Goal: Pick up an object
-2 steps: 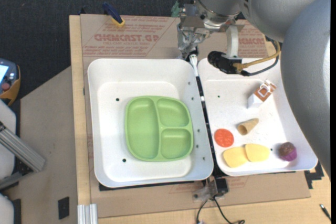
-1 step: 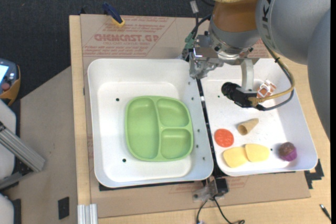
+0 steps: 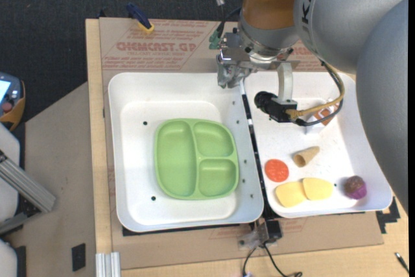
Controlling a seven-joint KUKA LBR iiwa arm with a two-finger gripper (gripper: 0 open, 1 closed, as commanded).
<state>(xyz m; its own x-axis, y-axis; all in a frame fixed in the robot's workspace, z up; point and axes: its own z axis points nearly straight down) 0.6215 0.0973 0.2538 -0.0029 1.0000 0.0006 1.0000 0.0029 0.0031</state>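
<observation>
My gripper hangs over the far end of the wall between the two bins, above the left bin's back right corner. Nothing shows in it. In the right bin lie a red-orange disc, a tan cone, two yellow pieces side by side and a small purple ball. All of them rest near that bin's front edge, well away from the gripper. A green divided plate sits flat in the middle of the left bin.
The big grey arm with its orange band covers the upper right and hangs over the right bin's far side. A cardboard sheet lies behind the bins, with a blue and yellow clamp on its back edge.
</observation>
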